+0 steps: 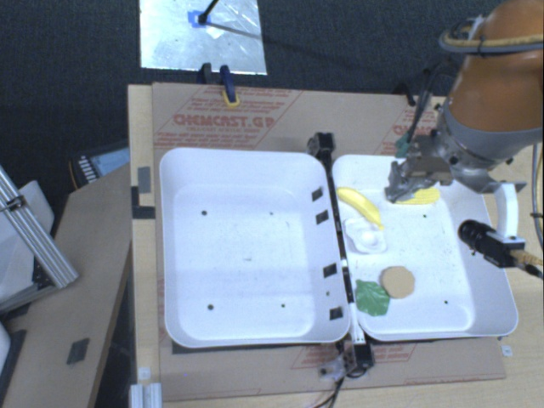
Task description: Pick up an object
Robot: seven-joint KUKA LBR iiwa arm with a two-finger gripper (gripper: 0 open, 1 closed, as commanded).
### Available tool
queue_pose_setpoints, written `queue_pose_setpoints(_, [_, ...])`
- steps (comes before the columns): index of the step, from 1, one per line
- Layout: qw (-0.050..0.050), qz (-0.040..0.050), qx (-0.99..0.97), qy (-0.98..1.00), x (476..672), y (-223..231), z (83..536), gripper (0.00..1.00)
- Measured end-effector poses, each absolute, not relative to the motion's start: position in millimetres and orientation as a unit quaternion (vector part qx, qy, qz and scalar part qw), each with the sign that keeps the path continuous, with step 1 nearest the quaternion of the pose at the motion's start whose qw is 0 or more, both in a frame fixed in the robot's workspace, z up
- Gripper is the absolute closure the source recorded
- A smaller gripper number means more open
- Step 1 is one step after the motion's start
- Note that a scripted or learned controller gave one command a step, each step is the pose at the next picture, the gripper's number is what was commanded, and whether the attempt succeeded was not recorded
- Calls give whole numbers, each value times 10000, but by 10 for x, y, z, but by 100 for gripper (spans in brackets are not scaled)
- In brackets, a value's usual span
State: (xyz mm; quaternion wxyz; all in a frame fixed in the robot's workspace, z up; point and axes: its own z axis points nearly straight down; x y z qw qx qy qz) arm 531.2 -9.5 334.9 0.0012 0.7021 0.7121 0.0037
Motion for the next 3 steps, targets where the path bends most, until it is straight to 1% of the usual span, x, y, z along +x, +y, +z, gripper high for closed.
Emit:
queue_pose_setpoints(1, [17, 59, 7020, 7122, 4863, 794, 4134, 100])
queue_pose_setpoints(2, [13, 31, 7044, 7097, 4869, 1089, 4503, 100])
queue_pose_setpoints(3, [21, 55, 7042, 7100, 4866, 1462, 5318, 100])
